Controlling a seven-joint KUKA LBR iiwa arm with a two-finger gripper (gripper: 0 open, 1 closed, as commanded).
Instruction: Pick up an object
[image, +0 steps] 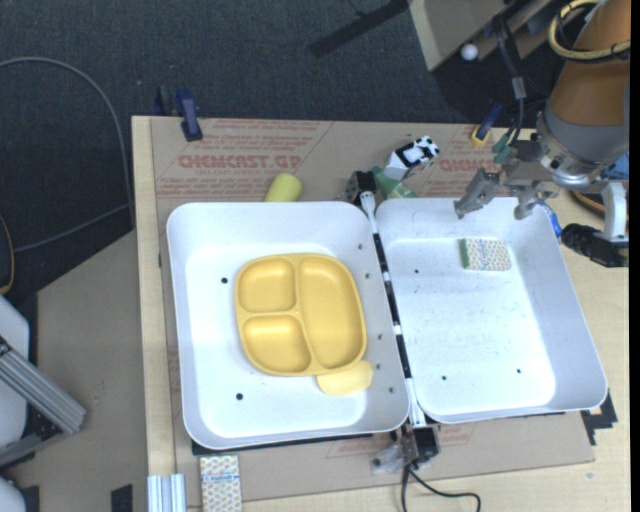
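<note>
At the near edge of the worktop (560, 460) a small patterned packet (220, 480) lies in front of the left bin (190, 300). Inside that bin sits a yellow divided plate (300, 312) with three compartments, and a pale yellow flat piece (346, 379) pokes out from under its near right corner. The right bin (560, 340), touching the left one along a hinged seam, holds a small speckled sponge-like block (486, 254) lying flat near its far wall. Just beyond and above that block hangs the claw (502, 196), its two fingers spread apart with nothing between them, over the bin's far rim. Farther back on the worktop lie a yellow cylinder (283, 187), a black-and-white toy (415, 154) and a blue clamp (187, 113).
</note>
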